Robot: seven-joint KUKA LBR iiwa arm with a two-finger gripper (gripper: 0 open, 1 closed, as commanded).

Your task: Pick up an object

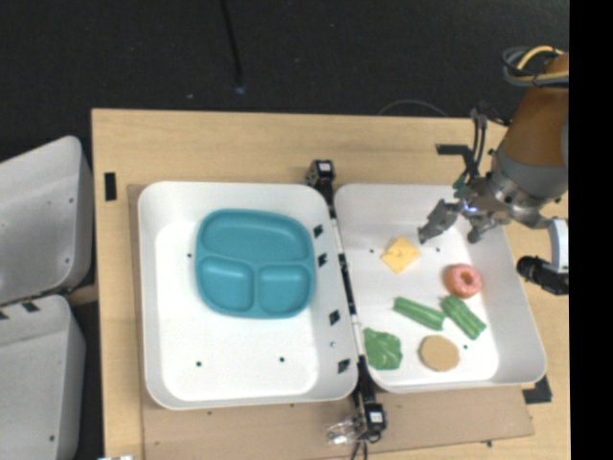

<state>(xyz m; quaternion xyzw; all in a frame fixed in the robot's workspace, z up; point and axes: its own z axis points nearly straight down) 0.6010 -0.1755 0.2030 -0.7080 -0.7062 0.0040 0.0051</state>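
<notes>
Cheese wedge (pixel 400 255), right-centre of frame in the right bin (pixel 517 353): I judge it light, rigid, slightly slick; grip across its flat sides. Gripper (pixel 458 220) hovers just beside it, fingers spread, holding nothing.

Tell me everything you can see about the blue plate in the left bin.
The blue plate is a teal, rounded-square divided dish, plastic by its look, with one wide compartment toward the far side and two smaller ones toward the near side. It lies flat and upright on the floor of the left bin, roughly in its middle, apart from the walls. Its compartments hold nothing, and nothing else touches it.
</notes>
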